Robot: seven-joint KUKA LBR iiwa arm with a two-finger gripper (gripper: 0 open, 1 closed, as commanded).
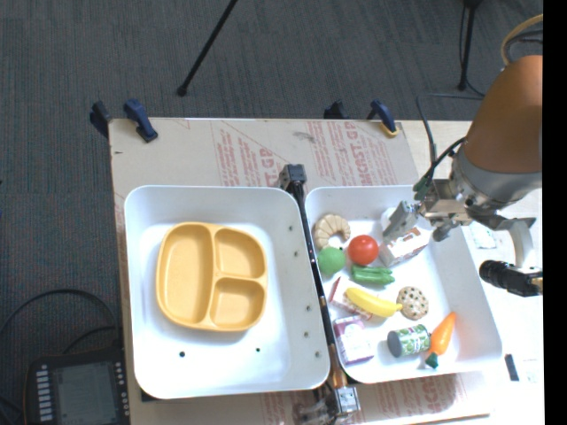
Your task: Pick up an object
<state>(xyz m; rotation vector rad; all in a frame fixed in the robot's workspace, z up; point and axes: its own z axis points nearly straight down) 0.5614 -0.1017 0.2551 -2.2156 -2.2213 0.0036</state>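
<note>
The right bin (469,273) holds several toy foods: a croissant (332,228), a red tomato (362,249), a green pepper (372,275), a banana (372,303), a cookie (412,301), a carrot (441,333), a small can (407,340) and a purple-and-white packet (353,340). A small white box (405,250) lies near the bin's far right. My gripper (420,227) hovers just above that box, open, its fingers spread to either side with nothing between them.
A yellow divided plate (213,275) lies in the left bin (142,228). A black clamp (294,177) sits on the ridge between the bins. Blue clamps (140,118) hold the cardboard bench top at the back edge.
</note>
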